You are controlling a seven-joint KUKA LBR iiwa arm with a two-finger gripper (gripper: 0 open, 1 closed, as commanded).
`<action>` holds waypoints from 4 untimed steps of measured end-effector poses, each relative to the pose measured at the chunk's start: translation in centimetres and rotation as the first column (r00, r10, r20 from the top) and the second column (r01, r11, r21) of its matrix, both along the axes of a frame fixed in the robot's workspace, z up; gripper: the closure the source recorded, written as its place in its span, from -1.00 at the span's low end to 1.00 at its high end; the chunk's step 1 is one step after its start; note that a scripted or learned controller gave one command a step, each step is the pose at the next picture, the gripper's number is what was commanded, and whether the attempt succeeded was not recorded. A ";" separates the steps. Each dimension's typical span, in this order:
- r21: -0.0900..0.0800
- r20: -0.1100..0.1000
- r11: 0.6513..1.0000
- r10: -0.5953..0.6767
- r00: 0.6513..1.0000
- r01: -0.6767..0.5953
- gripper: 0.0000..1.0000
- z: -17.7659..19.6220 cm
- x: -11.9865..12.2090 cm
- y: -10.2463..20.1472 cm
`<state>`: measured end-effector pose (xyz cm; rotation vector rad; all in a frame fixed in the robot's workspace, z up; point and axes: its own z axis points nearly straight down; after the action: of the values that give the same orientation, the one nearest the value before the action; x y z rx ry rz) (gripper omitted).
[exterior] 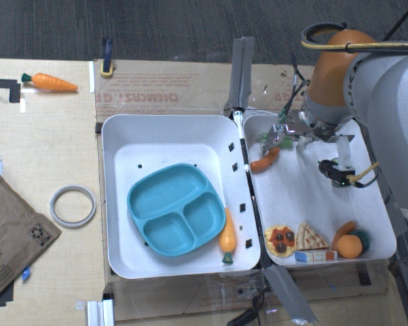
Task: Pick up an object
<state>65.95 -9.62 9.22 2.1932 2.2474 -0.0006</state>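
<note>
The gripper (277,136) sits at the right bin's (319,202) far-left corner, close over the sausage (264,160) beside the left wall; its grip can't be told. Open floor lies mid-bin.

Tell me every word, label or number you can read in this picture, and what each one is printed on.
"BOX": on the brown cardboard box at the lower left, beside a small square code too small to read.
Red lettering on the cardboard sheet behind the bins: upside down and blurred, not safely readable.
Small packet in the right bin: print too small to read.
</note>
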 end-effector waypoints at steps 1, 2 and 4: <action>-0.001 0.000 1.000 0.000 1.000 0.000 1.00 0.9 0.0 -0.1; -0.001 0.000 1.000 0.001 1.000 -0.001 -1.00 0.9 0.0 -0.1; 0.001 -0.007 0.988 -0.153 0.988 0.153 1.00 0.6 -4.5 -1.1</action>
<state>61.46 -10.74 9.79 2.3637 2.0763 -0.0065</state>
